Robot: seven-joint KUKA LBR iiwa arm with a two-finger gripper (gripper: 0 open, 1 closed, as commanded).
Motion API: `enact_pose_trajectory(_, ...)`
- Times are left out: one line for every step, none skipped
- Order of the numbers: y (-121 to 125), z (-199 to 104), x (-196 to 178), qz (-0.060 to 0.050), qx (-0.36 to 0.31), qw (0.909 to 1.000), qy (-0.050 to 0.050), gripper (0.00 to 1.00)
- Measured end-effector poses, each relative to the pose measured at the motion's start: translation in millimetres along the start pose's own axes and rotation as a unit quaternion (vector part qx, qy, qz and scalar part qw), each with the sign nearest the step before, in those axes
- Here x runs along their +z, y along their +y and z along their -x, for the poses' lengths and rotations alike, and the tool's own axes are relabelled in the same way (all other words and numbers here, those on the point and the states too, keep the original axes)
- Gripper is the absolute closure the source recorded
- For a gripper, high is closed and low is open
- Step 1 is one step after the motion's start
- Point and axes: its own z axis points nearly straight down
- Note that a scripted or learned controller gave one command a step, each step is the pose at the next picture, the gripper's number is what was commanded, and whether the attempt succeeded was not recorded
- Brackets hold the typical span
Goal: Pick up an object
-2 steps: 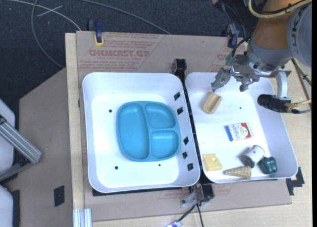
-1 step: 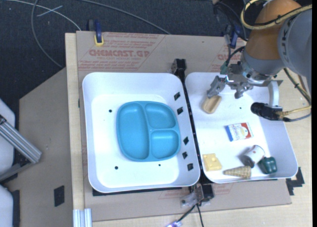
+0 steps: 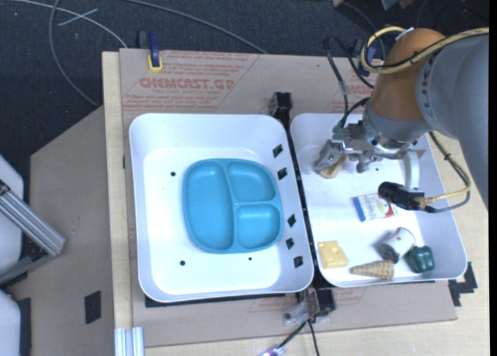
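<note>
The gripper (image 3: 344, 158) is hanging over the far end of the right bin (image 3: 439, 214), its fingers (image 3: 326, 163) spread apart and holding nothing. Taking that bin as the landmark, the small blue-and-white packet (image 3: 370, 207) is lying at its middle, the yellow cheese wedge (image 3: 332, 253) and cone (image 3: 373, 270) are sitting along its near edge, and the green object (image 3: 420, 259) is resting in its near right corner. The blue divided tray (image 3: 232, 204) is sitting in the left bin (image 3: 155, 191), beside the right bin
</note>
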Motion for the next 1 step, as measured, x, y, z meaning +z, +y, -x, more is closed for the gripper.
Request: enact_pose_trajectory(0.0, -0.8, 18.7, 0.002, 0.0, 1.0, 0.0, 0.0)
